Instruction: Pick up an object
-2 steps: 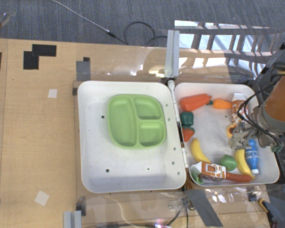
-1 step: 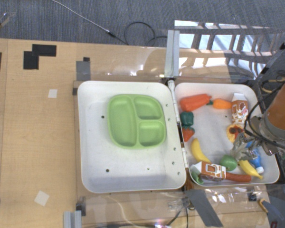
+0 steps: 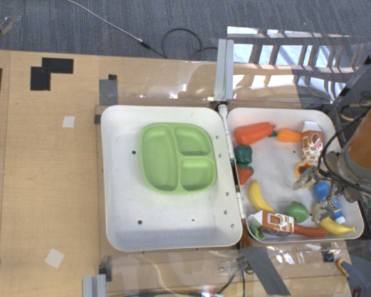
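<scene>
My gripper (image 3: 316,193) hangs low over the right side of the right bin (image 3: 269,166). Its two metal fingers (image 3: 305,177) stand apart, open, on either side of a small blue object (image 3: 321,189). I cannot tell whether they touch it. Toy foods lie around it: a green ball (image 3: 298,211), a yellow banana (image 3: 258,197), a second yellow piece (image 3: 337,229), a red chili (image 3: 306,231), a small printed box (image 3: 278,223) and a white-and-orange carton (image 3: 311,146). The arm's orange band (image 3: 366,144) covers the bin's right edge.
At the right bin's far and left sides lie a red-orange carrot (image 3: 255,132), a small orange piece (image 3: 289,135), a green pepper (image 3: 243,155) and a red piece (image 3: 244,174). The left bin (image 3: 120,190) holds a green divided plate (image 3: 176,157). A metal divider (image 3: 232,166) separates the bins.
</scene>
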Robot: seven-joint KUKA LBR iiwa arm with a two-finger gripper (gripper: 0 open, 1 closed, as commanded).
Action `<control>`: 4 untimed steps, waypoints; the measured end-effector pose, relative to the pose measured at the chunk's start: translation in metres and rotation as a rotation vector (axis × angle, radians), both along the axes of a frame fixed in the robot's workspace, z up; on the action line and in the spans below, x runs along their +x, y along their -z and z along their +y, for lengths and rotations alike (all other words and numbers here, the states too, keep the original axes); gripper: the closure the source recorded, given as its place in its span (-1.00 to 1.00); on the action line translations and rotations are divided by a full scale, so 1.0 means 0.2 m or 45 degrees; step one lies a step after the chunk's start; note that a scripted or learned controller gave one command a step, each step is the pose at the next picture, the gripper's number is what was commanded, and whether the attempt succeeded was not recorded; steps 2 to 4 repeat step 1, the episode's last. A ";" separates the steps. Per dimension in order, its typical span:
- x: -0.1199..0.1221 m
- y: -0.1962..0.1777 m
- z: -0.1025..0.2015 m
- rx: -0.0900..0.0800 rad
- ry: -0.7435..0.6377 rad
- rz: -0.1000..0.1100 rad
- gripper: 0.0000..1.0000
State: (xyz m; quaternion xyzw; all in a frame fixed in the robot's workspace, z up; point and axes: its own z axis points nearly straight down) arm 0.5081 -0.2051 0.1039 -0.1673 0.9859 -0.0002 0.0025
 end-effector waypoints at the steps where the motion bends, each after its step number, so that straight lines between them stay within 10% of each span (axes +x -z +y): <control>1: 0.48 0.08 0.01 -0.001 -0.009 -0.010 -1.00; 4: 0.48 0.08 0.01 -0.001 -0.009 -0.010 -1.00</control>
